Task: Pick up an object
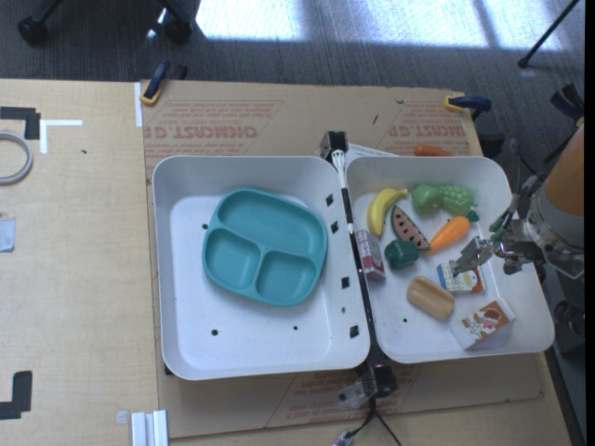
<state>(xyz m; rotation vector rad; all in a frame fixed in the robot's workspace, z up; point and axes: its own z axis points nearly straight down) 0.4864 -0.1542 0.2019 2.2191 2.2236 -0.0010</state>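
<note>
Gripper enters from the right edge over the right bin, low, at the small carton. Finger state: cannot tell; tips blur into the carton's top edge. No object seen between them.

Right bin holds: banana, green grapes, carrot, watermelon slice, dark green piece, bread roll, second carton near the front right corner, and a small box against the left wall.

Left bin carries a teal tray, three compartments.

Both bins sit on cardboard on the table.
</note>
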